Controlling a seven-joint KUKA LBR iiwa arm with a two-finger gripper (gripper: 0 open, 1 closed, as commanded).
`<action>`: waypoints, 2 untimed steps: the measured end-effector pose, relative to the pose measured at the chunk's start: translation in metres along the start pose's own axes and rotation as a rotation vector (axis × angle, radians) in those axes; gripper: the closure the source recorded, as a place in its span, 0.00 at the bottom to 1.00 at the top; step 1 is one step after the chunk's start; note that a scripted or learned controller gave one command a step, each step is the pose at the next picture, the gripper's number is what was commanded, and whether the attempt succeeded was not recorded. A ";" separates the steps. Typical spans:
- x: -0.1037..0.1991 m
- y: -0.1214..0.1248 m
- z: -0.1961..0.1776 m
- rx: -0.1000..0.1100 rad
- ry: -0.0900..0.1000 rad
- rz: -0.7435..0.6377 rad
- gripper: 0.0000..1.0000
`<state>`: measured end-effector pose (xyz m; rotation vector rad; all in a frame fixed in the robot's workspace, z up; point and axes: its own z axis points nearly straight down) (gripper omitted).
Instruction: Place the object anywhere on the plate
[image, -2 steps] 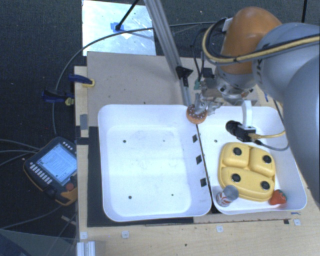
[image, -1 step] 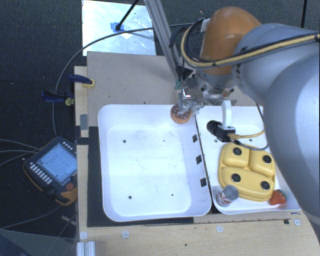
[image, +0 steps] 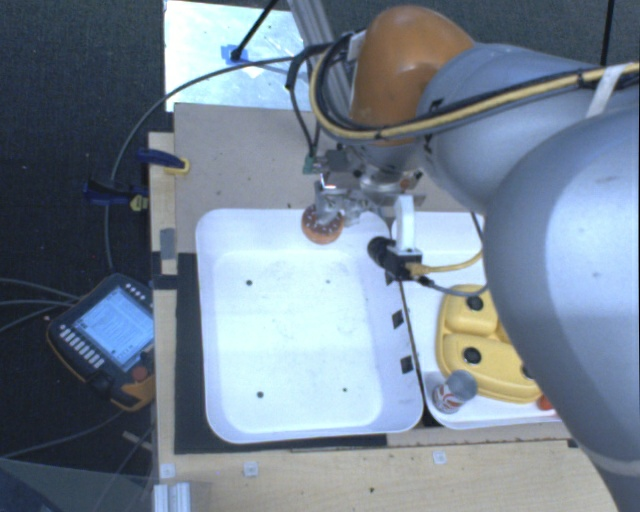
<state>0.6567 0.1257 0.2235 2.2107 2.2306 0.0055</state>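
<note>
My gripper hangs over the far rim of the left bin. A small round brown-orange object sits between its fingertips, and the fingers look shut on it. The yellow plate lies in the right bin, partly hidden under my arm. It is well to the right of the gripper and nearer the front.
A small grey and red item lies at the front left corner of the right bin, beside the plate. A black cable fitting hangs over the divide between the bins. A teach pendant rests off the bench at the left.
</note>
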 end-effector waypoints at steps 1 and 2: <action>0.029 -0.016 0.001 0.003 -0.001 0.001 1.00; 0.028 -0.016 0.000 0.002 -0.001 0.003 0.00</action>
